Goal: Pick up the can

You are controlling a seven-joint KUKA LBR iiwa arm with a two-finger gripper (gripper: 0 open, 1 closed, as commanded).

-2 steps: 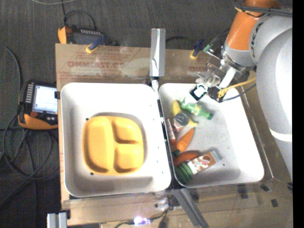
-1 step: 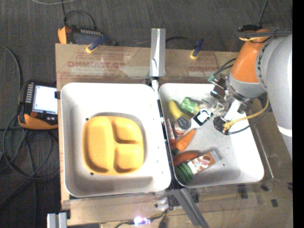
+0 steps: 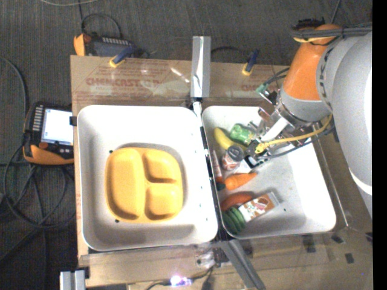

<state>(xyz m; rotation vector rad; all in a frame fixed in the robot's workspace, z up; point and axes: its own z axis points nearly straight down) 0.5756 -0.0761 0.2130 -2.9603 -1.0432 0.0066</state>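
Observation:
The can (image 3: 231, 159), small and silver with a reddish label, lies near the left wall of the right bin (image 3: 302, 198). A yellow banana (image 3: 221, 139) and a green item (image 3: 240, 133) sit just behind it, and an orange carrot (image 3: 240, 180) lies in front. My gripper (image 3: 257, 142) reaches in from the right, low over the bin's back left part. It is just to the right of the can and beside the green item. I see nothing held in it.
In front of the carrot lie a red and green vegetable (image 3: 234, 210) and a small printed carton (image 3: 259, 205). The left bin (image 3: 91, 222) holds a yellow divided plate (image 3: 145, 183). The right half of the right bin is bare white floor.

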